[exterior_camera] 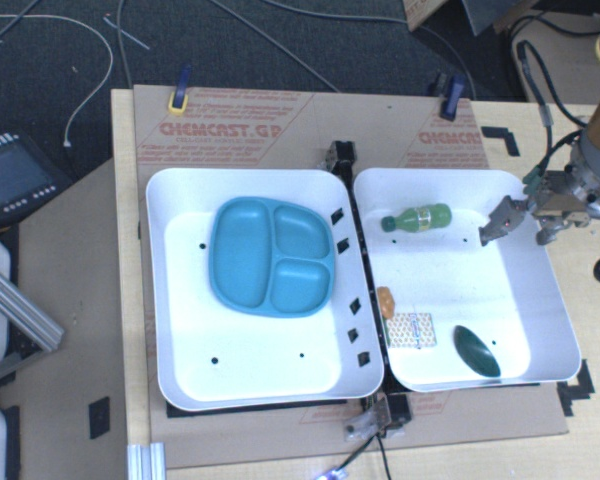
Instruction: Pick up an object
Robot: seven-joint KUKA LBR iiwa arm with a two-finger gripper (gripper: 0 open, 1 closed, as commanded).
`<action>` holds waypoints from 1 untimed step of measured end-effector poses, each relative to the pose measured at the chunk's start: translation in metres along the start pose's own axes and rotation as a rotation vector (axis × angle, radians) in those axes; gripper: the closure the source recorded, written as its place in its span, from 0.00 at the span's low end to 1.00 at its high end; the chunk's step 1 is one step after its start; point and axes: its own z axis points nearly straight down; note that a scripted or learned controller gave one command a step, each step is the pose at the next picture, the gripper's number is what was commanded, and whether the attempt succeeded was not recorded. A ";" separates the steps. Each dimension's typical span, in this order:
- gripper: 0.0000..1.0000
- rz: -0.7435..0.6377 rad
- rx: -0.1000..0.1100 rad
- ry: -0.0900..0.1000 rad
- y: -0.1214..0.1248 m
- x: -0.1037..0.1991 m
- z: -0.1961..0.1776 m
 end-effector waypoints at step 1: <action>0.00 -0.003 -0.012 -0.002 0.002 0.000 -0.006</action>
